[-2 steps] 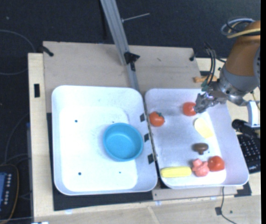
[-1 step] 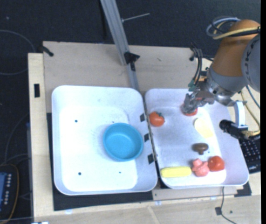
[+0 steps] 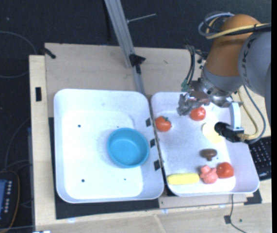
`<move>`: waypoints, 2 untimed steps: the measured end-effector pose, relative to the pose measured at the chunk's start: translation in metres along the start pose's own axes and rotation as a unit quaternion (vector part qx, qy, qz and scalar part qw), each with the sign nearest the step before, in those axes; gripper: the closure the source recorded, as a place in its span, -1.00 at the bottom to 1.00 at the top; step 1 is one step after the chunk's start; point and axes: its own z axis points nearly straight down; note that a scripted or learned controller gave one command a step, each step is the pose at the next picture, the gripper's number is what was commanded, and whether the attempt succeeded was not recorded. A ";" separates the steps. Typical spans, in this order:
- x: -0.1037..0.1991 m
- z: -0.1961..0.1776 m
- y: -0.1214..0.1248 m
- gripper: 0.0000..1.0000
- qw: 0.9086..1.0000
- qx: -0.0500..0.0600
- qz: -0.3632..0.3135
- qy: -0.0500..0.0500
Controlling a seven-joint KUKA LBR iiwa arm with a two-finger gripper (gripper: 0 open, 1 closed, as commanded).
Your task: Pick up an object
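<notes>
since the jaws (image 3: 190,108), whose state i cannot tell, hover by the red ball (image 3: 198,113) near the right bin's (image 3: 247,178) far edge, it looks light, smooth, slippery—grip across its middle.

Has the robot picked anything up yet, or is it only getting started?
Nothing looks picked up yet. The gripper sits low in the right bin, close beside a red ball, but I can't see the ball between its fingers. The other toys lie in that bin too: another red one, a yellow piece, a pink one. Grabbing and lifting are left.
</notes>
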 end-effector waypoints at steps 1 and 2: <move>0.048 0.003 0.002 1.00 1.000 0.004 0.001 0.000; 0.099 -0.009 0.005 1.00 1.000 0.002 0.000 0.000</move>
